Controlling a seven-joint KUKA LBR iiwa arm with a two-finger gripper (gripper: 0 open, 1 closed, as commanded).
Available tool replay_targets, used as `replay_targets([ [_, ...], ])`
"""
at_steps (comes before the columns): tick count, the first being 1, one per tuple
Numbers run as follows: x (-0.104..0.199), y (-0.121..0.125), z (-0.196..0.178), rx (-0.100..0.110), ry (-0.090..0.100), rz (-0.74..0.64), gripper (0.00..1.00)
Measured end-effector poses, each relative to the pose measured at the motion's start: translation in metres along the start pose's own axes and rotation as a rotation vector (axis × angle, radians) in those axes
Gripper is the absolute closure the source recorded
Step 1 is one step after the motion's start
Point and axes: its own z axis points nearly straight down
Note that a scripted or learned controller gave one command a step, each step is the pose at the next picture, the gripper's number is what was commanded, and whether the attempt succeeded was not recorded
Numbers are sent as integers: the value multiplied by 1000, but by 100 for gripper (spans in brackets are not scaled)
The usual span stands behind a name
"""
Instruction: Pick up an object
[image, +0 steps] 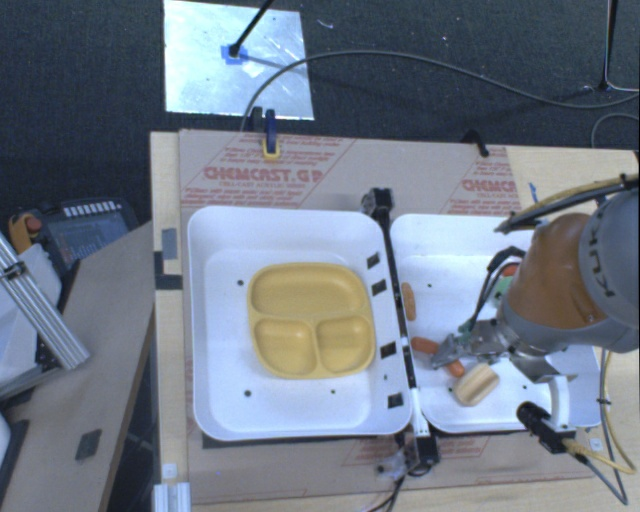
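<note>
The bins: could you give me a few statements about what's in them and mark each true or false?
1. A yellow tray lies in the left bin. True.
2. The tray has one single compartment. False: it has three.
3. The tool is over the left bin. False: it is low over the right bin, near the divider.
4. A tan block lies in the right bin. True.
5. Small orange pieces lie in the right bin near the tool. True.
</note>
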Motion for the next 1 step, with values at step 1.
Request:
replay_targets([
  [1, 0, 1, -12, -4, 0, 0, 100],
])
